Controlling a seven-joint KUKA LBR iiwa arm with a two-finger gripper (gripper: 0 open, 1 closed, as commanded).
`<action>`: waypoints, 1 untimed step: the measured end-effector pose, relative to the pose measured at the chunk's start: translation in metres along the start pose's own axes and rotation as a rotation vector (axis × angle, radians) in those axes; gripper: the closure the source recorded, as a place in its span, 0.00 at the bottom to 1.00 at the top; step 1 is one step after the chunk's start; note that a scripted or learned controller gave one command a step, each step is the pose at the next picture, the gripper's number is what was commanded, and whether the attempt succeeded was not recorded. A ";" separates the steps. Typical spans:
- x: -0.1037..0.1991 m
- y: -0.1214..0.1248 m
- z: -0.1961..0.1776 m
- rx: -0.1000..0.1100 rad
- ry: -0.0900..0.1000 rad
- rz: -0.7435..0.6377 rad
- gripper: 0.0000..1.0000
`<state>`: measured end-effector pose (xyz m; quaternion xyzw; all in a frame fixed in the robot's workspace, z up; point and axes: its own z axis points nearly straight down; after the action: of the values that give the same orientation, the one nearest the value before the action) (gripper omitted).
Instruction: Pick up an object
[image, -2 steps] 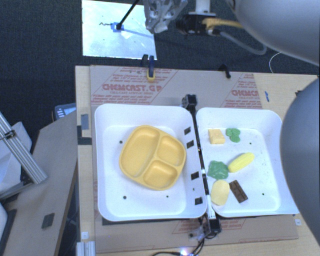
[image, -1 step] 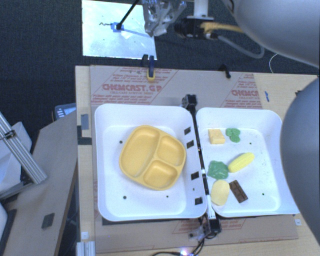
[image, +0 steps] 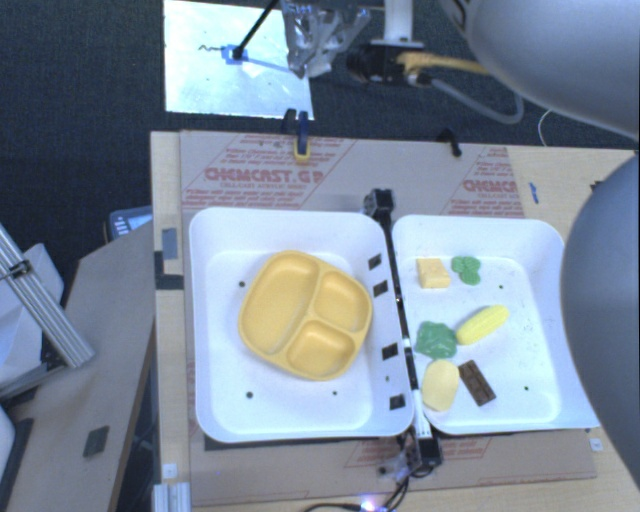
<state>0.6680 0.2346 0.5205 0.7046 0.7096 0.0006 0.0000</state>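
Yellow divided plate (image: 305, 314) in left bin (image: 215, 400); brown board (image: 260, 172) beneath bins.

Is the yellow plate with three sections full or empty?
Empty. The yellow plate lies alone in the left bin, and all three sections show bare yellow. The food pieces sit in the right bin.

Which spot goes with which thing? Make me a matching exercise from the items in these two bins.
Things:
1. yellow divided plate
2. corn cob
3. brown chocolate bar
4. pale yellow cheese cube

Places:
A. right bin, far side, just left of a small green piece
B. left bin, lying in the middle
C. right bin, near side, beside a pale yellow lemon-like piece
D. right bin, middle, just right of a leafy green piece

Pairs: 1-B, 2-D, 3-C, 4-A
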 end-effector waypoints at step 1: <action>0.000 0.000 0.006 0.000 0.000 0.000 1.00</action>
<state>0.6681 0.2346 0.5140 0.7045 0.7097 0.0007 0.0001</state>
